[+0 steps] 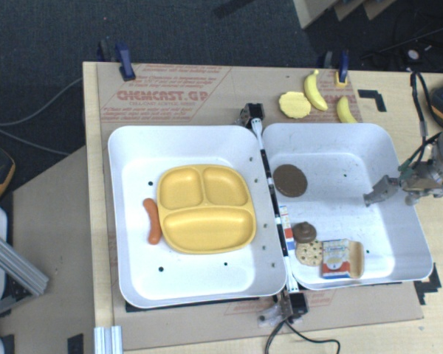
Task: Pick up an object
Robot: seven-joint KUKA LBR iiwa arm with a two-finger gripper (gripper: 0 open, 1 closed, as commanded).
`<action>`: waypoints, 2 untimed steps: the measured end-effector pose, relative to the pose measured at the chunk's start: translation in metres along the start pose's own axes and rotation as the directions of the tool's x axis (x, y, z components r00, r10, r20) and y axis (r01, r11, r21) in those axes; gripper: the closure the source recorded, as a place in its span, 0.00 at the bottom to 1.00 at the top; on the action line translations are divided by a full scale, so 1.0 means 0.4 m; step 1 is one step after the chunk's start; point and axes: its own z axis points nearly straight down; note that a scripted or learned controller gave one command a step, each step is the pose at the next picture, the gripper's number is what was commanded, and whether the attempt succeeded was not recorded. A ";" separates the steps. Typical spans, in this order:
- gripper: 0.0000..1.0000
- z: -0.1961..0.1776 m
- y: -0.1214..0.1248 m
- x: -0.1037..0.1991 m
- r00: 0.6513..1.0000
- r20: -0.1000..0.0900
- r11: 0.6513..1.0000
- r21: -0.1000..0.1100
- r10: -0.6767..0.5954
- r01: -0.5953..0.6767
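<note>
The likeliest things to pick lie in the right bin (399,161): a brown disc (289,180) near its left wall, and along its near edge a smaller brown cookie (304,232), a pale chip cookie (308,253) and a packaged snack (340,259) pressed close together. The gripper (376,193) sits at the bin's right side, low over bare floor, with nothing between its fingers; whether they are spread or closed cannot be made out. The disc is well apart to its left, the near-edge cluster apart toward the front left.

The disc and cookies look flat, so fingers could slide over them and close on nothing. The crowded cluster risks a nudge instead of a grip.

In the left bin (125,198) a yellow divided plate (205,207) lies with a sausage (153,220) beside it
</note>
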 end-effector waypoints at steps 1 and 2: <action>0.00 0.056 -0.086 0.191 1.000 -0.005 1.000 0.006 -0.005 0.005; 0.00 0.269 -0.083 0.285 1.000 -0.001 1.000 0.002 -0.002 0.002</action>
